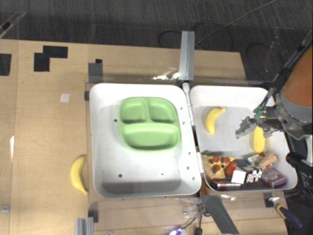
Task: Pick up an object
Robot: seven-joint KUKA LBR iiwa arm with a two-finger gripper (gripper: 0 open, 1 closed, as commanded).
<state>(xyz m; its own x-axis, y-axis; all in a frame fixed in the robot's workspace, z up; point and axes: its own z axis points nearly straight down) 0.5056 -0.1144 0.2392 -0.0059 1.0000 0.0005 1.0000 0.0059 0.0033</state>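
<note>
Far to the left of the hand, a banana (78,174) lies on the bare wooden counter (44,131), just outside the left wall of the left bin (98,146). That bin, well to the hand's left, holds a green tray (148,123) with three compartments, lying flat toward the bin's far half; the rest of the bin floor around it is plain white. A metal post (187,53) stands at the far edge where the two bins meet. The right bin (230,94) carries the rest. A second banana (212,118) lies on its floor, a little to the left of the hand and apart from it. The hand (250,127) hangs low over the middle of this bin, its dark fingers (243,129) pointing left; whether they are apart or together cannot be told from this angle. Just beside the hand, on its near right, a small yellow thing (258,139) stands out against the white floor, close to the fingers, though nothing shows it held between them. Nearer the camera than the hand, along the bin's front wall, sits a jumble: a pizza slice (219,165), a white block (238,176), a dark marker (226,184) and a purple thing (274,180) at the right corner. The grey arm with its orange band (299,87) rises to the right of the hand.
</note>
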